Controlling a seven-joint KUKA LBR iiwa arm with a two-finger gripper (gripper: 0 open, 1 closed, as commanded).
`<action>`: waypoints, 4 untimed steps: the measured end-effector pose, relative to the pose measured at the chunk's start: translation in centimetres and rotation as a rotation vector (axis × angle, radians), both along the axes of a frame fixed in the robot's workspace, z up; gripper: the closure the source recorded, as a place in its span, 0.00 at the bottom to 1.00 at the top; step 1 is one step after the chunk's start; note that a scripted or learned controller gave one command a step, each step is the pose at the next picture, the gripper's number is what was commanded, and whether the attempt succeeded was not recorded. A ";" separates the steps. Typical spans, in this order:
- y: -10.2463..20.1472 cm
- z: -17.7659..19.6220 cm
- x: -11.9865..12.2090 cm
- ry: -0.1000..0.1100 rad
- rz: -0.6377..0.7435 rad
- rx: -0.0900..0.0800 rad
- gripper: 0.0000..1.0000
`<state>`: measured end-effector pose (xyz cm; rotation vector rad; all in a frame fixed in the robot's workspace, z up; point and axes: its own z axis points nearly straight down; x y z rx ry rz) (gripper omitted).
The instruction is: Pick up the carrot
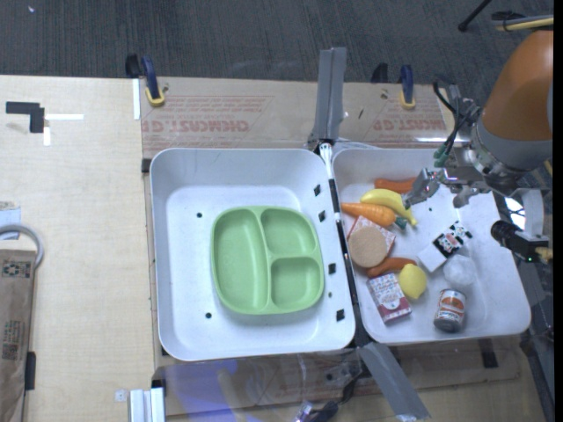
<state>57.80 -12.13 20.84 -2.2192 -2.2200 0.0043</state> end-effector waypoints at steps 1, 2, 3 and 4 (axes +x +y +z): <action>1.4 -11.2 2.1 -0.011 0.276 -0.001 0.00; -1.9 -11.1 4.4 -0.014 0.297 -0.003 0.00; -1.9 -10.2 4.2 -0.005 0.295 0.001 1.00; 3.9 2.1 -0.5 -0.003 0.061 -0.001 1.00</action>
